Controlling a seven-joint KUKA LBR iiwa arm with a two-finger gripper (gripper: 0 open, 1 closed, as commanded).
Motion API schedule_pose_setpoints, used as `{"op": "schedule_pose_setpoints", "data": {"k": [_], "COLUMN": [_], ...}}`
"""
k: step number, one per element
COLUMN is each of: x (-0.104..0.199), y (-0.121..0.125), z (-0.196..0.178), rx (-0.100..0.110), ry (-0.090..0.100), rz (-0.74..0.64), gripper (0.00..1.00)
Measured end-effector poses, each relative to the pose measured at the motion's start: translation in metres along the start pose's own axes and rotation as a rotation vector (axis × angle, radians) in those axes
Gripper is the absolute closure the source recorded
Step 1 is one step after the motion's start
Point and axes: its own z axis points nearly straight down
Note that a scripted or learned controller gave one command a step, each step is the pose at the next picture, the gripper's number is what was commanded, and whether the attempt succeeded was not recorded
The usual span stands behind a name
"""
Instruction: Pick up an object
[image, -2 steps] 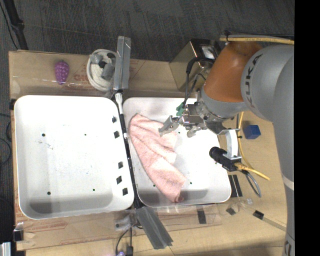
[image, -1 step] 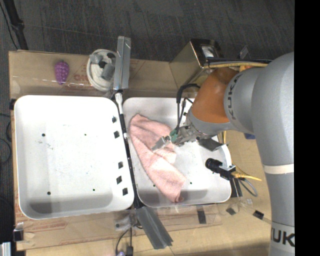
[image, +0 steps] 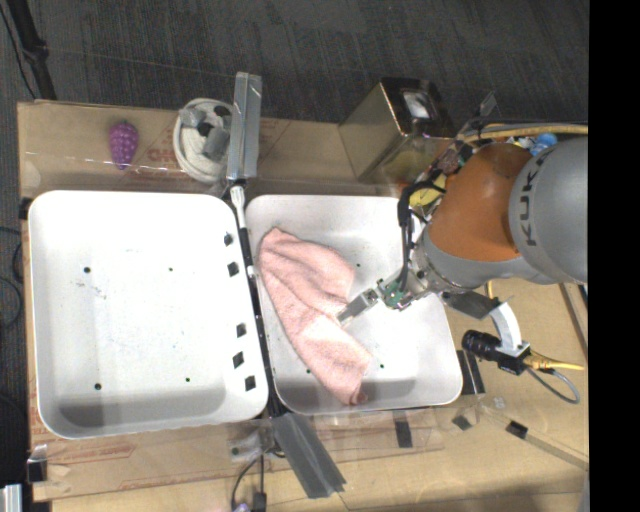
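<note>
Bright, even overhead light; white bins (image: 130, 215) glare slightly, soft focus.

Bench (image: 70, 140): flat brown cardboard-coloured surface. Bearing: two shallow white plastic bins, left (image: 40, 300) and right (image: 440, 370), side by side; small purple knobbly object (image: 123, 143); white coiled ring-shaped item (image: 203, 139); tan box (image: 395, 125).
</note>
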Motion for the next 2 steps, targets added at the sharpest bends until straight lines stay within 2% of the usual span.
{"op": "schedule_pose_setpoints", "data": {"k": [1,2], "x": [-0.025,-0.023], "y": [-0.003,0.063], "z": [0.018,0.059], "rx": [-0.002,0.000], "ry": [-0.003,-0.002], "rz": [-0.099,-0.155], "gripper": [0.00,0.00]}}
